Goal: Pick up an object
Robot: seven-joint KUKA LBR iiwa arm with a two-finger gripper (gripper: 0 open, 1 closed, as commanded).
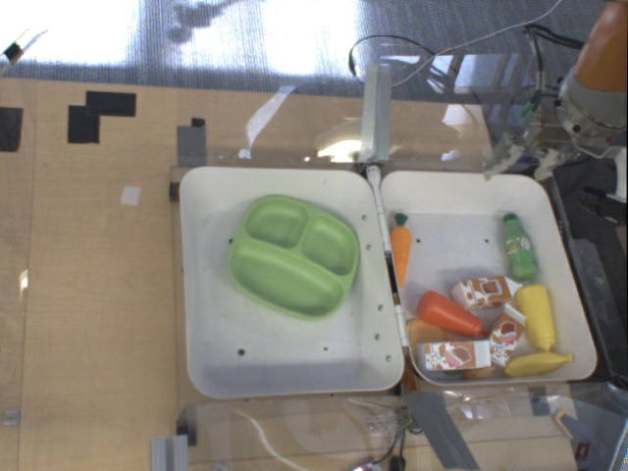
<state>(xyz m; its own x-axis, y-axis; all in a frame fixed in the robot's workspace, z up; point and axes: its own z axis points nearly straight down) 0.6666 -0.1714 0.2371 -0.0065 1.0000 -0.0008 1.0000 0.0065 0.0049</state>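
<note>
The right bin [461, 199] holds several toy foods. A carrot [400, 250] lies along its left wall and a green bottle [520, 248] stands near its right wall. Toward the front lie a red-orange pepper [449, 313], a brown-and-white carton [481, 290], a second carton [506, 335], a third carton [453, 355], a yellow squash [536, 314] and a banana [537, 363]. My gripper [516, 151] hangs above the bin's far right corner, below the orange wrist band [602, 59], apart from every object and with nothing in it.
The left bin [211, 351] bears a green divided plate [292, 255]. A metal post [377, 116] rises behind the wall between the bins. Cables [461, 42] run across the back toward the arm.
</note>
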